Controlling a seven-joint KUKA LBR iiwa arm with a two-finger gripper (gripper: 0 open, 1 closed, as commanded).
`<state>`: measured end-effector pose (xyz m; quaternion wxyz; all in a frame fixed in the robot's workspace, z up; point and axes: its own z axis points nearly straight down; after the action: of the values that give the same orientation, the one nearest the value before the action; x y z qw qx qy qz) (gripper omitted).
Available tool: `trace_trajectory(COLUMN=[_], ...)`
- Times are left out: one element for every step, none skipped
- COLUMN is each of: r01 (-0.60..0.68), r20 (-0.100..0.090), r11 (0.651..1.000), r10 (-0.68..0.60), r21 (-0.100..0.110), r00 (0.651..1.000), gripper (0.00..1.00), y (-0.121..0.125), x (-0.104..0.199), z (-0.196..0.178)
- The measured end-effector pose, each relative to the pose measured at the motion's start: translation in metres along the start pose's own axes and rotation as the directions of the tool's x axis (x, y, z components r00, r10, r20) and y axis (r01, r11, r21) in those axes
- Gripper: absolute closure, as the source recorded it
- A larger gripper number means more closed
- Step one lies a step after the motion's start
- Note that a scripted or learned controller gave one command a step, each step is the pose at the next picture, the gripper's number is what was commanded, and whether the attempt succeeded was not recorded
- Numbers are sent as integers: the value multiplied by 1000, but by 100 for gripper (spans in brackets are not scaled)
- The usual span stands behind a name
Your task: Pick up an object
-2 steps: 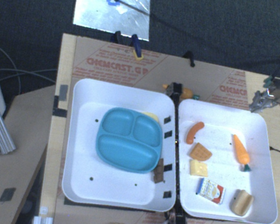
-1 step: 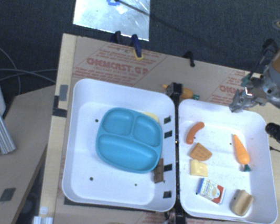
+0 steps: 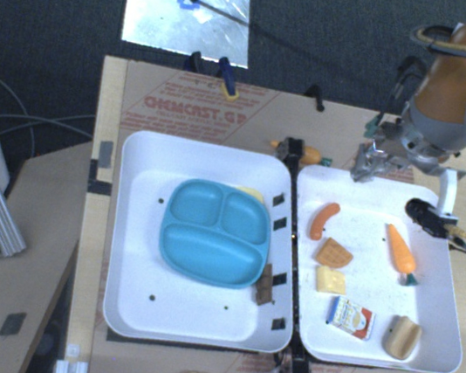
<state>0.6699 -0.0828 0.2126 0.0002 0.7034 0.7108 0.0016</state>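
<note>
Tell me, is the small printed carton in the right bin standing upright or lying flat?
Lying flat. The small printed carton rests on its broad side on the right white bin floor, printed face up.

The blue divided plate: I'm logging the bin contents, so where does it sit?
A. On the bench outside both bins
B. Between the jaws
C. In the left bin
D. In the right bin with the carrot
C: the blue divided plate lies flat on the floor of the left bin, while the carrot and the other food items lie in the right bin.
</note>
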Motion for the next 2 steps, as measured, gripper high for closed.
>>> trace_trajectory(r01=[0,-2], r20=[0,0], r11=[1000,1000], r10=[0,2], r21=[-2,1], r00=[1000,1000], gripper=[100,100], y=[-5,-13], x=[54,89], z=[-18,-22])
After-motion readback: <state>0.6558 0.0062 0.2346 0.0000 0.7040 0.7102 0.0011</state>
